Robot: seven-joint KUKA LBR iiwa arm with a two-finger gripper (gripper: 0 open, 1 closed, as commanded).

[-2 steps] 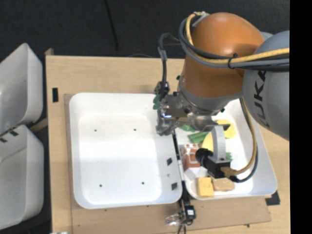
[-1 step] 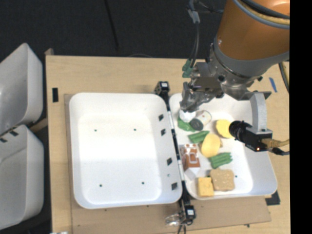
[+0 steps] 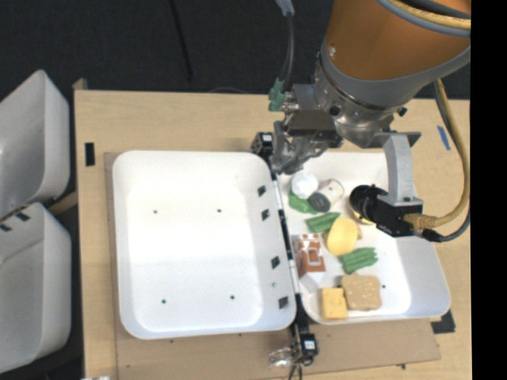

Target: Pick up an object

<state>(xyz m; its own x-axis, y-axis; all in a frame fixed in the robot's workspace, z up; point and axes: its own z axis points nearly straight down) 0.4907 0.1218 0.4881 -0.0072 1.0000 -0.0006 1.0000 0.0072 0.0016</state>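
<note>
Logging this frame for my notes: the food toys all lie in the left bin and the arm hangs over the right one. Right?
Not quite. The camera view shows the food toys, such as the yellow lemon and cheese block, in the right bin, under the arm.

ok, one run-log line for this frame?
arm: over right bin far-left corner | end effector: low above white cap | grasp: none seen | yellow lemon, cheese block: resting in bin
</note>
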